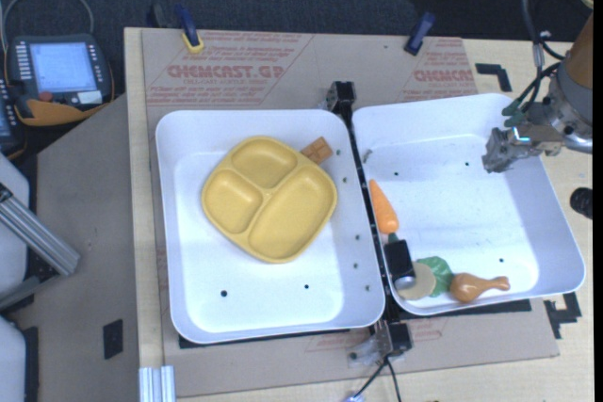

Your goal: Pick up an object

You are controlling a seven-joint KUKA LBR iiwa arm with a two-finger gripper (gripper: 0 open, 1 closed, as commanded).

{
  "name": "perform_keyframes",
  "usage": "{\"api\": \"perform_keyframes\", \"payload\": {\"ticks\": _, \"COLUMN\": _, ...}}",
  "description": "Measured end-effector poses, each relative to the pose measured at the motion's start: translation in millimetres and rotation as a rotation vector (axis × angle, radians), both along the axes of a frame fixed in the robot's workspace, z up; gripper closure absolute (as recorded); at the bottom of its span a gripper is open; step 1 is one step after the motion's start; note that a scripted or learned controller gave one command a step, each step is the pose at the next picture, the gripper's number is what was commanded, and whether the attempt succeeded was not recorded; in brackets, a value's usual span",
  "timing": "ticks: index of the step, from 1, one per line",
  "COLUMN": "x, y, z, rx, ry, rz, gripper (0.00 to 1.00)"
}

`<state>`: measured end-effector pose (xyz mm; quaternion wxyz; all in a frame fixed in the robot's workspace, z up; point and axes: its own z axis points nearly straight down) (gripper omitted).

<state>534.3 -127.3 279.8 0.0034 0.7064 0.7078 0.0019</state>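
Orange plastic carrot [382,207] lying against right bin's [551,231] left wall, tan toy drumstick [478,284] and green round piece [435,273] crowding near corner. Gripper [501,149] hovering near far right rim, well apart, nothing between fingers; spread or pressed, cannot tell. Risking: wall blocking one finger, carrot rolling away, clutter snagging.

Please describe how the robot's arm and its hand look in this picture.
The arm enters from the right: a grey body with an orange band above the wrist. Thin dark cables loop beside it. The hand is a small grey metal block with a bluish spot on it.
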Motion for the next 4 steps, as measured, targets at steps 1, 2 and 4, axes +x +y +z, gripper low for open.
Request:
{"api": "perform_keyframes", "payload": {"ticks": 1, "x": -10.5, "y": 45.7, "z": -14.0, "rx": 0.004, "ry": 0.01, "rz": 0.003, "gripper": 1.0}}
{"api": "perform_keyframes", "payload": {"ticks": 2, "x": -13.5, "y": 107.7, "z": -18.9, "rx": 0.005, "ry": 0.009, "rz": 0.005, "gripper": 1.0}}
{"api": "perform_keyframes", "payload": {"ticks": 4, "x": -8.5, "y": 208.0, "z": -32.8, "rx": 0.003, "ry": 0.01, "rz": 0.003, "gripper": 1.0}}
